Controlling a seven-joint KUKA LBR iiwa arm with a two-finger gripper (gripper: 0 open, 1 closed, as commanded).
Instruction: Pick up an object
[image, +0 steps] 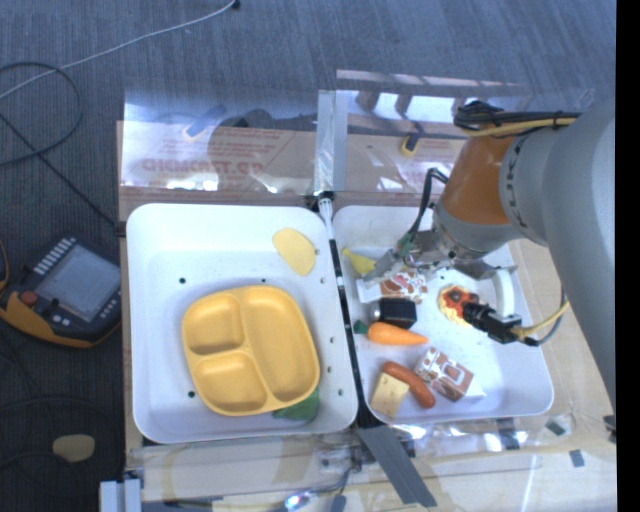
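Orange carrot (397, 335) sits crowded beside the black block (396, 311), so your claw (425, 252), whose spread you cannot tell, may snag both.

The green thing (296, 408) is mostly buried under the yellow divided plate (250, 348), so no idea what it is. Claw's (428, 258) fingertips are too blurry.

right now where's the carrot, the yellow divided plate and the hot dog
carrot (397, 336), camera view, middle of its orange body
yellow divided plate (252, 348), camera view, ridge between its compartments
hot dog (409, 385), camera view, middle of the sausage
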